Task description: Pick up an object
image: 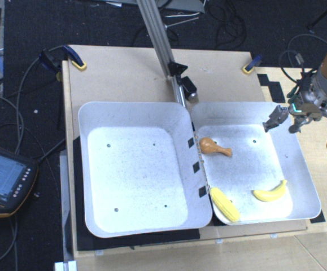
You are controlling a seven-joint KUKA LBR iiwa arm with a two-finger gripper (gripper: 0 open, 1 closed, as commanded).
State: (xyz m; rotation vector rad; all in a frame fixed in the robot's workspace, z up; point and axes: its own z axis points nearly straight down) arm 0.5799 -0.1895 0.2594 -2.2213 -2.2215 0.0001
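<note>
Still at the start: nothing picked up yet. Gripper (285, 119) up at about 2 o'clock over the right bin (299, 162), near its far right edge, with fingers spread apart and nothing between them.

Three things to choose from, all in the right bin. A toy chicken leg (214, 147) at about 10 o'clock, close to the wall shared with the left bin (95, 117). A corn cob (224, 204) at 7 o'clock, tucked into the near left corner. A banana (270, 192) at 5 o'clock, lying flat and well apart from the others.

Next, probably: swing in over one thing, line up the fingers across it, go down, then squeeze. Banana likely easiest, with bare floor all round. Corn harder, so near the wall.
</note>
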